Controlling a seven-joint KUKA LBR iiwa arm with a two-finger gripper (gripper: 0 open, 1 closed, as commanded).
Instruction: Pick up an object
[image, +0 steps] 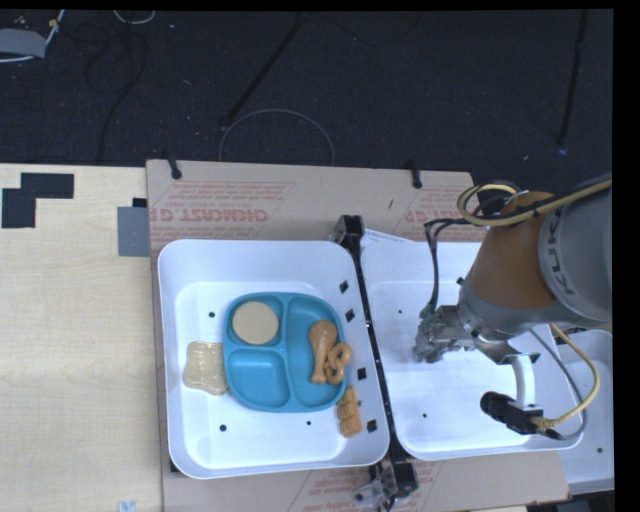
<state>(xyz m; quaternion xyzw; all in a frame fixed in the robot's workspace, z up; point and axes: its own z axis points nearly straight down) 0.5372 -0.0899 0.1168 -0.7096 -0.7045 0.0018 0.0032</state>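
Note:
In the left bin (190, 270) lies a blue divided plate (262, 385). A round tan cookie (254, 322) rests in its upper left compartment, and a tan pretzel-like piece (328, 353) lies in its right compartment. A pale tan slice (205, 367) sits on the bin floor left of the plate. A small orange-brown piece (348, 412) lies by the plate's lower right corner. My gripper (432, 341) is low in the right bin (440, 430), near its left side. Nothing shows between its fingers.
A black divider rail (368, 340) runs between the two bins. Cardboard (280, 200) lies under and behind the bins. A light wooden bench top (70, 340) extends to the left. Dark floor with cables is at the back.

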